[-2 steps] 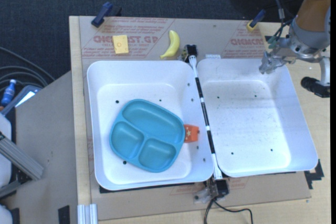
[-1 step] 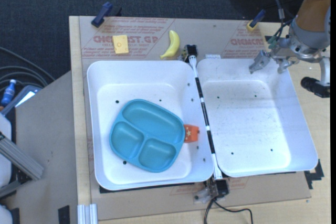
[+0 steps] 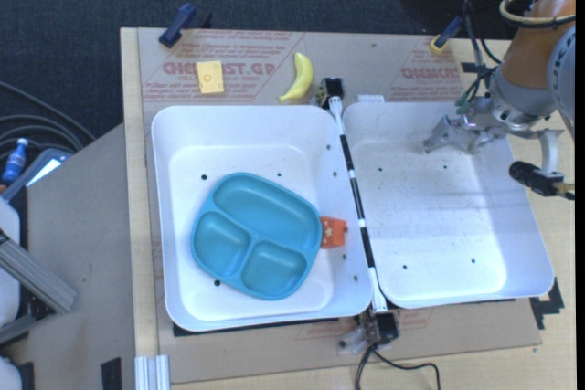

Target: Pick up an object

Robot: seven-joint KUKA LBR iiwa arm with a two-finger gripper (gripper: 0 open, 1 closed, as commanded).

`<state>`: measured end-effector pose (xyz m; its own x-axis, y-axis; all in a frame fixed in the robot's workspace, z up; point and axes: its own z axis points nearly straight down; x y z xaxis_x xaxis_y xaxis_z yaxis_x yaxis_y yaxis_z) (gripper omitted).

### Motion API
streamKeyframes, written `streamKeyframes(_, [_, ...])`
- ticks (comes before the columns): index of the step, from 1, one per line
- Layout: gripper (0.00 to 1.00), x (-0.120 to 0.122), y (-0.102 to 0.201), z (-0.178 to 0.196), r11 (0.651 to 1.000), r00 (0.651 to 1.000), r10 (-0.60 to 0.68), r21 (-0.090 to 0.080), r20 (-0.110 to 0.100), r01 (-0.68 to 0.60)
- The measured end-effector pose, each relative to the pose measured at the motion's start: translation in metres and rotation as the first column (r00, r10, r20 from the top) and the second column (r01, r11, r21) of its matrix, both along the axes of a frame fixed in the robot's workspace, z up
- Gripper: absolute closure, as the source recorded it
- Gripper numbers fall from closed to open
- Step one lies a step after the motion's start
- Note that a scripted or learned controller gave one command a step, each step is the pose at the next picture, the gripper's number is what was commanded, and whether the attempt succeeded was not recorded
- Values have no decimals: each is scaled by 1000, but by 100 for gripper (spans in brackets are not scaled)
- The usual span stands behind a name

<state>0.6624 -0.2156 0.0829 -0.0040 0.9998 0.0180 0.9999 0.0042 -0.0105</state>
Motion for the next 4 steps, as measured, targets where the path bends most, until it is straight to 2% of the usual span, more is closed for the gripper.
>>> streamKeyframes(1, [100,1,-3,12,1000,1000,1,-13,8,-1])
streamKeyframes(2, [0,1,-1,11,1000,1000,2,-7,6,-2])
streamKeyframes(3, [100,2,-2,22,1000,1000,3,-11,10,-3])
streamKeyframes(4, [0,2,-2,22,1000,1000,3,-11,9,-3])
